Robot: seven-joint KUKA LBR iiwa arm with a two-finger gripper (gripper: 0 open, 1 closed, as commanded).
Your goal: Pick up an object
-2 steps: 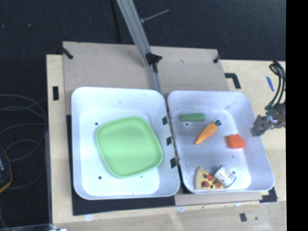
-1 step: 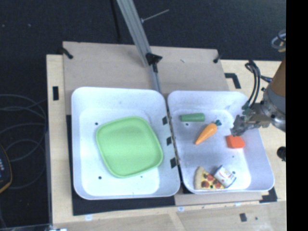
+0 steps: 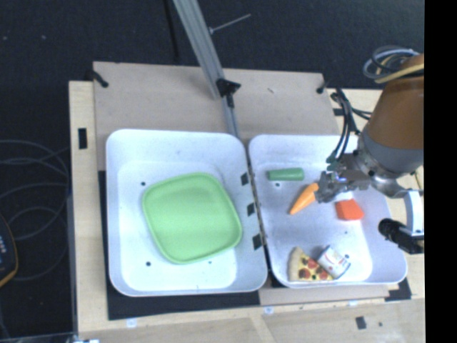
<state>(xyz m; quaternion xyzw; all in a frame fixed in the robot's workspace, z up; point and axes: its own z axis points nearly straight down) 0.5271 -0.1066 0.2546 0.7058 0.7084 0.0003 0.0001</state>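
Note:
Several small objects lie in the right bin [image 3: 382, 259]. An orange carrot [image 3: 303, 198] rests near the bin's middle, tilted with its thick end up and to the right. My gripper [image 3: 330, 189] hangs right at that thick end, and from this angle I cannot see whether it touches the carrot. An orange block [image 3: 348, 210] sits just below and right of the gripper. A green cylinder [image 3: 285, 174] lies up and left of the carrot. A pizza slice [image 3: 305, 265] and a small white and red can [image 3: 333, 261] lie near the bin's front wall.
The left bin [image 3: 121, 163] holds a light green square plate [image 3: 191, 216]. A grey metal bar [image 3: 202, 38] slants down from the top to the divider between the bins. The arm's orange and grey body [image 3: 396, 127] looms over the right bin's far right corner.

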